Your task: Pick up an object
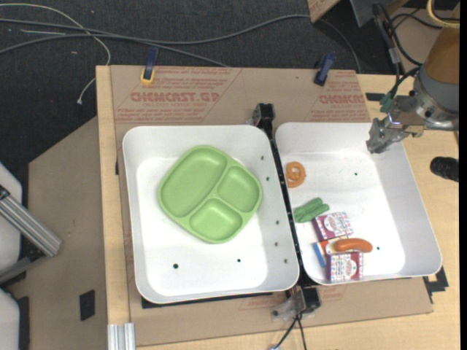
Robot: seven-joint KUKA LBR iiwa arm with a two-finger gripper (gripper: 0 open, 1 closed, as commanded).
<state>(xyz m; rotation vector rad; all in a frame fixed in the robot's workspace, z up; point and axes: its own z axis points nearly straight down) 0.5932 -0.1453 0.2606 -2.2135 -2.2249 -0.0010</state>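
The bench carries two shallow white bins side by side: the left bin [146, 268] holds a green divided plate [210, 193] lying flat near its middle, and the right bin [408, 203] holds all the small candidates for picking. The arm [441, 71] reaches in from the right and its gripper [381, 138] hangs over the far right corner of the right bin, well apart from every item; nothing is between its fingers, and at this size and angle I cannot tell how far they are parted. As for the items, the larger ones sit toward the near edge of the right bin: a small purple-and-white carton [333, 225], a second similar carton [344, 267] nearer the front rim, and an orange sausage-shaped toy [353, 246] lying between or across them, with a slim blue piece [320, 254] just beside. Close to the divider, a pair of green pods [311, 210] lies above the cartons, and an orange ring-shaped piece, pretzel-like, [295, 173] sits farther back. By my judgement the task has barely begun: no object is lifted or even touched, so the whole pick is left, meaning choosing a target, travelling across to it, descending, closing and raising it.
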